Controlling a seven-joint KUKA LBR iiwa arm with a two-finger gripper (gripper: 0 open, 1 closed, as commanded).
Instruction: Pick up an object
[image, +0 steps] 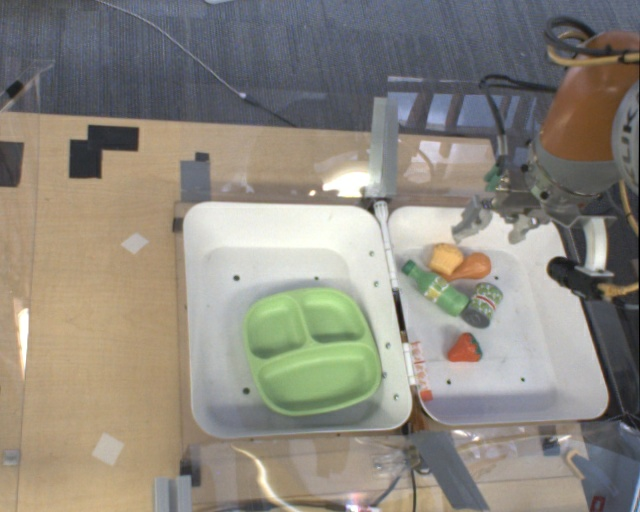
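The right bin (560, 385) holds a small cluster of toy food. A green bottle (435, 288) lies slanted at its left. Behind it sit a yellow-orange piece (447, 259) and an orange one (474, 266). A dark can with a green label (484, 304) lies to the right of the bottle, and a red strawberry (463, 347) rests nearer the front. My gripper (494, 223) hangs over the bin's back edge, above and behind the orange pieces, open with nothing between its fingers.
The left bin (215, 245) carries a green divided plate (312, 350). A metal post (383, 150) rises at the back where the bins meet. Cables and the arm's base crowd the right side.
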